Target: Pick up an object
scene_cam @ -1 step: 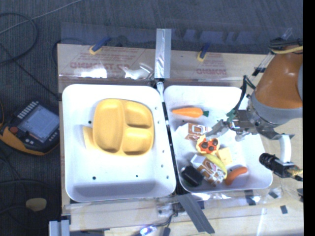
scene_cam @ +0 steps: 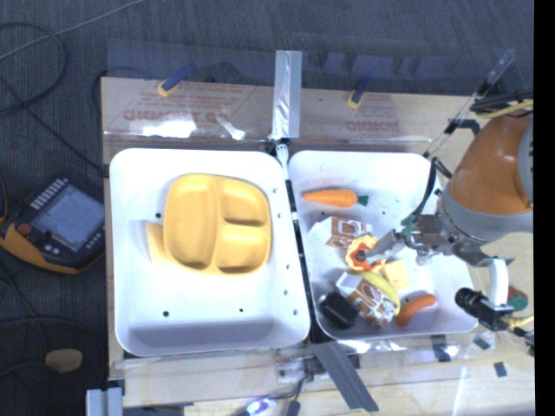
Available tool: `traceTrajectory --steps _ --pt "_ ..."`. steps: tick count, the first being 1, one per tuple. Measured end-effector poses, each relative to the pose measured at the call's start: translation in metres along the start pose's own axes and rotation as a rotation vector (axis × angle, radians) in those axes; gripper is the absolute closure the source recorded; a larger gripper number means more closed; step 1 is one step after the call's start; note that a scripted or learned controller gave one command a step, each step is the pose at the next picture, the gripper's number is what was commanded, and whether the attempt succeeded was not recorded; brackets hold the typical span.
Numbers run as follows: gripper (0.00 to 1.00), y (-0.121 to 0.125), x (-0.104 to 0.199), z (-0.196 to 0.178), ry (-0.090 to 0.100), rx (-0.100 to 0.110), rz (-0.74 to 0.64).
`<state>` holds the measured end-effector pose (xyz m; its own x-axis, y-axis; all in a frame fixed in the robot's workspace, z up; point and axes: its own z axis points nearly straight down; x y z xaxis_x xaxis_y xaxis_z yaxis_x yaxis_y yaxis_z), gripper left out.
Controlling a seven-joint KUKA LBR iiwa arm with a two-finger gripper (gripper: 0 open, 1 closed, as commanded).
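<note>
While the gripper hung low over the right bin, jaw state impossible to tell, the red-yellow toy lay just beside it amid clutter, so a clean, centred descent seemed wise.

The grey arm with its orange band reaches in from the right, its wrist bent down and leftward, the gripper held low.
</note>
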<state>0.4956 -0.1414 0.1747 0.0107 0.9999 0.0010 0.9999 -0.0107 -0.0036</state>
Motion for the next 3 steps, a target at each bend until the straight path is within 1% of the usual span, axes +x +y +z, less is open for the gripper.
traceTrajectory --steps 1,2,3 --pt "0.00 0.008 0.023 0.078 0.000 -0.003 -0.318" --pt "1.00 0.008 0.024 0.070 0.004 -0.003 -0.318" --pt "1.00 0.061 0.066 -0.008 -0.001 -0.001 -0.087"
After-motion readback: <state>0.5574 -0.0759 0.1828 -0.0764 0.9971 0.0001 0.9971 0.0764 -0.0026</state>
